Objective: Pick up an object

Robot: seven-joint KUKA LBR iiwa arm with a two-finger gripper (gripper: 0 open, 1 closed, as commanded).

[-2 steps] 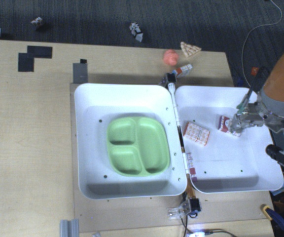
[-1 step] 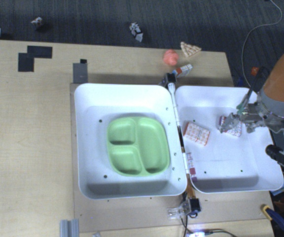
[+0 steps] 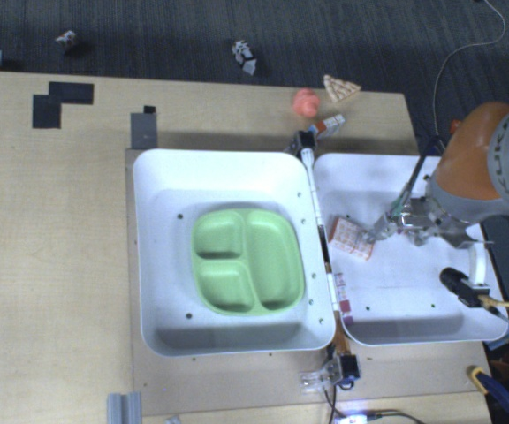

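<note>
A small pink-and-white checked flat piece lies in the right white bin, near its left wall. My gripper hangs low over that bin, just right of the piece and very close to its right edge. Whether it touches the piece is not clear. The grey arm with its orange band reaches in from the right. In the left white bin lies a light green divided plate.
On the bench behind the bins lie a pink ball, a wedge-shaped toy slice and a small tube. A dark clip stands at the left bin's far corner. The divider between the bins runs just left of the checked piece.
</note>
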